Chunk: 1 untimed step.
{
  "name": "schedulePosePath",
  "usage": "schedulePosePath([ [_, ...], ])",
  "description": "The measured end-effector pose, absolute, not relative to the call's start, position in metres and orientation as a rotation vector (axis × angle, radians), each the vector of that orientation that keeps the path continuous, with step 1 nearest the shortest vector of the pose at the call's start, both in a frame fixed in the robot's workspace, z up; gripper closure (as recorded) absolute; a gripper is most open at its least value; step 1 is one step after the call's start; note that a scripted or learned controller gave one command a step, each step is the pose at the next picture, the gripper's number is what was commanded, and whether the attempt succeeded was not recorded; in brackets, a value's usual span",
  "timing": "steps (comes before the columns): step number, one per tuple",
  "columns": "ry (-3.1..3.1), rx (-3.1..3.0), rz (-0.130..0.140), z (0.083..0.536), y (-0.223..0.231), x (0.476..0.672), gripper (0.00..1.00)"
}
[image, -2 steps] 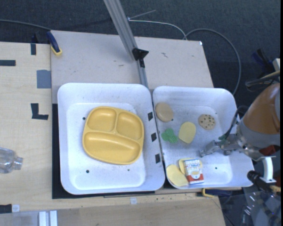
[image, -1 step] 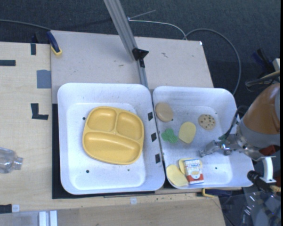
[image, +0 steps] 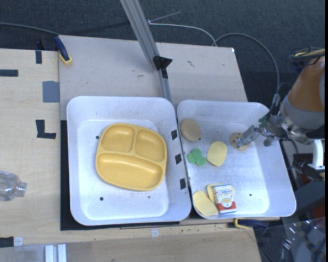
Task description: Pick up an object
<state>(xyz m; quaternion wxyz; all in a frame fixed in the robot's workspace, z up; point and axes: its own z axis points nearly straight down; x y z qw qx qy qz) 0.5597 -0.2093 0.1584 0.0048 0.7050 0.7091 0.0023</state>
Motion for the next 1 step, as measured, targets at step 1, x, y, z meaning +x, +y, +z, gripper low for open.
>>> schedulePosePath([
  [1, 2.229, 2.227, -0.005, 0.1341, -0.1619, 0.4968, 0.00],
])
